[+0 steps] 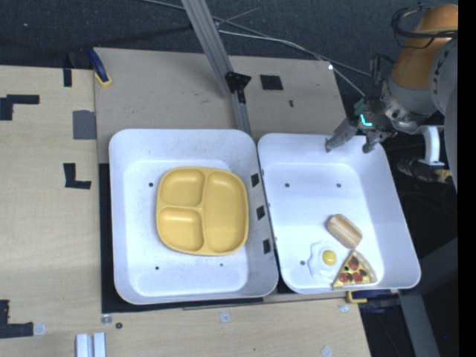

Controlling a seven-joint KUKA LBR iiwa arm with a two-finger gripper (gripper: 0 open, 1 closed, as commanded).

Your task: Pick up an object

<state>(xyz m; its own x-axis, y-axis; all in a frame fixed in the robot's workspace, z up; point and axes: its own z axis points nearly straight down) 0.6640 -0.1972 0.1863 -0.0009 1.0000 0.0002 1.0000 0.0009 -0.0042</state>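
Wooden bench (44, 222) bearing two shallow white bins side by side, seen from above at a slant. Right bin (297, 149): three toy foods grouped in the near right corner, namely a bun (344, 230), a fried egg (325, 259) just left of and below it, and a pizza slice (354, 271) touching the egg's right side. Gripper (351, 141) above the far rim of this bin, well apart from the foods, its two fingers spread and nothing between them. Left bin (126, 158): a yellow three-compartment plate (202, 210) lying flat at its centre. Grey arm (428, 65) with orange band at upper right.
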